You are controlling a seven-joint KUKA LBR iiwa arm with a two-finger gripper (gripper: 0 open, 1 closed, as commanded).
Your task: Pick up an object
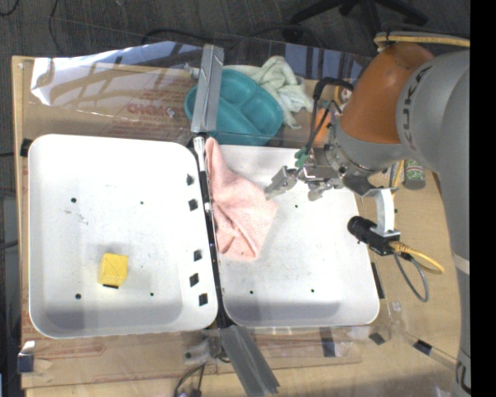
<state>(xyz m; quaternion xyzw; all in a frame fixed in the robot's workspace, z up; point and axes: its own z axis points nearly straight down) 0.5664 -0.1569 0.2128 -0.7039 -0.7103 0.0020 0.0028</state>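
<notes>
We saw a thick grey arm [450,139] with smooth, rounded casing and faint dark lettering on its side. A glossy orange band [380,98] wrapped it above the wrist. Below that sat a metallic gripper [302,182] with slim silver parts. A black cable [324,89] looped beside the band, and a yellow-orange cable [420,259] ran from a black fitting [368,231].

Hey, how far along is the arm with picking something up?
Nothing looks picked up yet. The gripper hangs over the right bin, fingers spread with nothing between them, just right of the pink cloth, which lies against that bin's left wall. The yellow block sits untouched in the left bin. Left to do: close on an object and lift it.
</notes>
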